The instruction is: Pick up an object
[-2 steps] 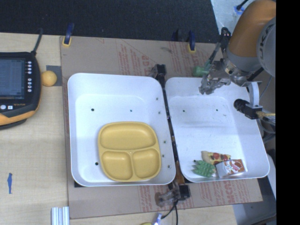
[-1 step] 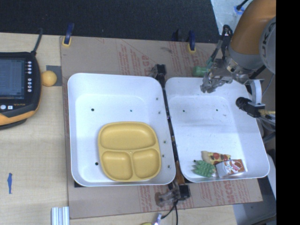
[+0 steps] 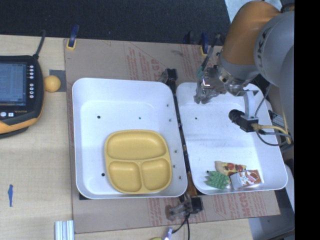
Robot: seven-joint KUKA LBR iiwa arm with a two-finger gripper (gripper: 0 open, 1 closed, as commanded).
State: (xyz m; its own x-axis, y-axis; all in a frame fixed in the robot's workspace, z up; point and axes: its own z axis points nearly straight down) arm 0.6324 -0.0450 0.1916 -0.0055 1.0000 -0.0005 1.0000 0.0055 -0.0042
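Camera view: claw point(image 3: 204, 95), finger state indiscernible, hovers over the right bin point(image 3: 220, 139) rear. Toy pizza slice point(image 3: 230, 167), green toy point(image 3: 217, 179) and red-white packet point(image 3: 247, 178) lie clustered well forward of it. Yellow divided tray point(image 3: 137, 160) occupies the left bin point(image 3: 100, 109).

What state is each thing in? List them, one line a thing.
hand: low over the right bin's far end, apart from the items.
yellow tray: lying flat in the left bin, compartments up.
pizza slice toy: lying at the right bin's near edge.
green toy: lying beside the red packet.
red packet: lying flat at the near edge.
right bin: beside the left bin.
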